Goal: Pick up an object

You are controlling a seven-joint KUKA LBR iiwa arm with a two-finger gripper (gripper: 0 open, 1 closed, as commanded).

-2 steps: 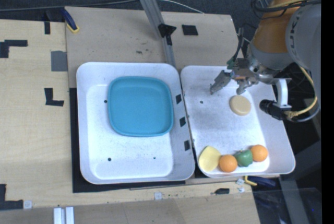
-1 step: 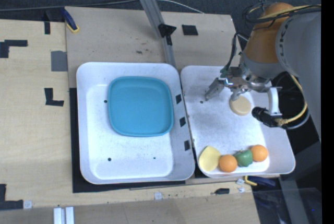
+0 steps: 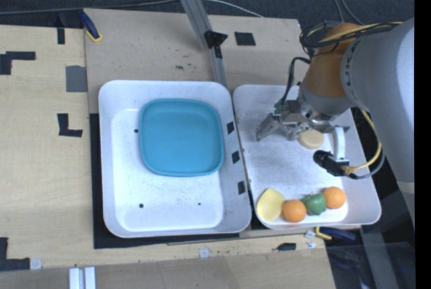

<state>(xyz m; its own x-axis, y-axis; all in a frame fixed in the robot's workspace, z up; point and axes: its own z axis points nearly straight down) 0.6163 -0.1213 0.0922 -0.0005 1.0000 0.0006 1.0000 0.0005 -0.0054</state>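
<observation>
Two white bins, my gripper over the right one

My grey arm with orange band (image 3: 377, 65) reaches in over the right shallow white bin (image 3: 269, 153). Left shallow white bin (image 3: 121, 213) holds a square blue plastic plate (image 3: 180, 137). My gripper (image 3: 266, 131) hangs over the right bin's upper part, fingers spread apart, nothing between them. Along the right bin's near edge: pale yellow piece (image 3: 271, 203), orange round fruit (image 3: 293, 211), green object (image 3: 314, 204), second orange fruit (image 3: 335, 198), touching in a row, well apart from my gripper.
</observation>
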